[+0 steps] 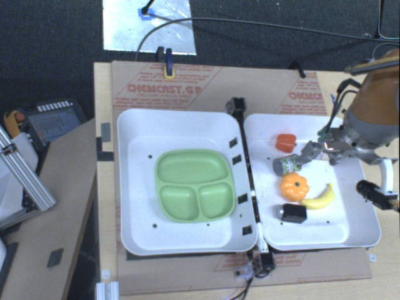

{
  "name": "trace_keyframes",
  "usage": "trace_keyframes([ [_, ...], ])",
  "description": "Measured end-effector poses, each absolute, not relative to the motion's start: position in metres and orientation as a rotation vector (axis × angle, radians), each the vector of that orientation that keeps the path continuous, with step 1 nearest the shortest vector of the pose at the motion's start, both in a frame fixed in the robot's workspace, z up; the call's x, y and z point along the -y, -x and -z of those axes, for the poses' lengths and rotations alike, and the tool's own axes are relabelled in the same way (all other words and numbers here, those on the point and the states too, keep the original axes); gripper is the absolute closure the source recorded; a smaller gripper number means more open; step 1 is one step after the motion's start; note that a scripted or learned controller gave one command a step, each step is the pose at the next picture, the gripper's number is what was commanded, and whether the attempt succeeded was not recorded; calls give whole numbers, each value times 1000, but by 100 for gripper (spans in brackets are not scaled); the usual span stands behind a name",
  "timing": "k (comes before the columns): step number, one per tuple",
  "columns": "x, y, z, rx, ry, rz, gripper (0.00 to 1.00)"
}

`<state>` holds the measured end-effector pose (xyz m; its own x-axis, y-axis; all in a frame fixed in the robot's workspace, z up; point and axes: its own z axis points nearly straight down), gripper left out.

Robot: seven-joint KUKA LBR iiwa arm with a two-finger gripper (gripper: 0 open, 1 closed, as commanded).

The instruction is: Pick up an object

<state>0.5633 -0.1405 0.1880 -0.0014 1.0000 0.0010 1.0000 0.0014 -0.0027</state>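
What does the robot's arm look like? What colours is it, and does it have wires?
The arm is thick and rounded, with a big orange band above a grey wrist. Thin dark cables loop along its side near the wrist. At the end sits a small silvery-grey metal claw with a narrow tip. A separate black piece juts out lower down on the arm's side.

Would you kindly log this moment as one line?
end effector: right bin, at grey object | grasp: unconfirmed | green tray: left bin

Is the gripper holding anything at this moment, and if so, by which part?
It cannot be told. The gripper is down in the right bin, right against a small greenish-grey object, but the view is too blurred to show a hold.
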Motion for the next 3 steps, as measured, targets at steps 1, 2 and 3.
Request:
trace_keyframes([
  [1,138,-564,-146,2221,2218,-1,0],
  [2,142,-564,-104,2220,2218,-2,0],
  [3,142,-565,-117,2226,2222,2,100],
])
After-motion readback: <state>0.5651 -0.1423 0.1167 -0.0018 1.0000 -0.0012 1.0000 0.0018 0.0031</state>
